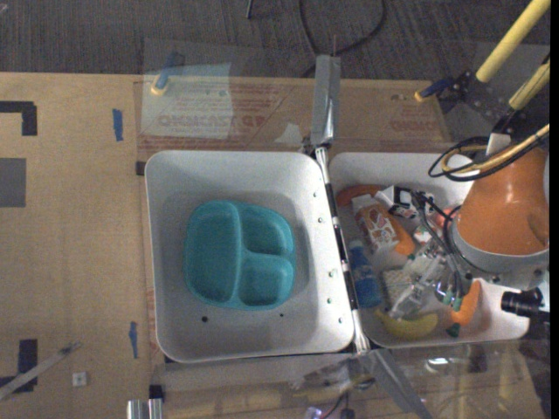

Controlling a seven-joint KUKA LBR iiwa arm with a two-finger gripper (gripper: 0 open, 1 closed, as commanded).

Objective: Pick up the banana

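The yellow banana [409, 325] lies at the front edge of the right bin [498, 328], partly covered by the gripper above it. The gripper [425, 279] hangs over the middle of this bin, just behind and over the banana, among cables and clutter. From the right, the arm's orange band [507, 209] rises over the bin and hides its right part. I see nothing lifted off the bin floor.
The left bin [166, 234] holds a teal divided plate [238, 253]. Packed in the right bin are a blue bottle [365, 283], a red and white packet [377, 228], an orange piece [468, 307] and other small items. A metal divider [325, 103] runs between the bins.
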